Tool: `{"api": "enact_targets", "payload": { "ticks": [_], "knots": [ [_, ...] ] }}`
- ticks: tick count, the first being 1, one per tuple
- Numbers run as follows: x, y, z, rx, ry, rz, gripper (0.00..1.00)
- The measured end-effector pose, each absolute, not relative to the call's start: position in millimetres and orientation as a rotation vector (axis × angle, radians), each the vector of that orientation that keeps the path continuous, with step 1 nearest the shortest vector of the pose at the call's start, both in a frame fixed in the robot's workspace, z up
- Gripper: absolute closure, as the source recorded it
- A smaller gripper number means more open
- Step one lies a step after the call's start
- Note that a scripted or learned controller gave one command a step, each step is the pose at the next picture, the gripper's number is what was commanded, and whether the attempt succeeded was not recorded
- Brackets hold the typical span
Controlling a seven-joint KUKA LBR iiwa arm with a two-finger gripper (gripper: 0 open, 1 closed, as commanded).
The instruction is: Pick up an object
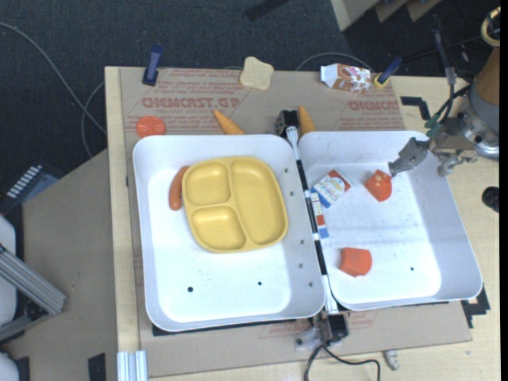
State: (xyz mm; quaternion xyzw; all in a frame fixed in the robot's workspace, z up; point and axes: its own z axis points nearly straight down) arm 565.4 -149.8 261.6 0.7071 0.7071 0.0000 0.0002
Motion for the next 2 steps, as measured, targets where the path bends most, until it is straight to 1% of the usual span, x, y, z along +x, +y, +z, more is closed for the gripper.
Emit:
{"api": "enact_targets", "payload": {
  "ticks": [1,2],
  "knots": [
    [630.5,-186,173,2.222,2.221,-0.002,0.00],
    [630.3,-160,93,2.219,2.218,0.004,0.00]
  ]
}}
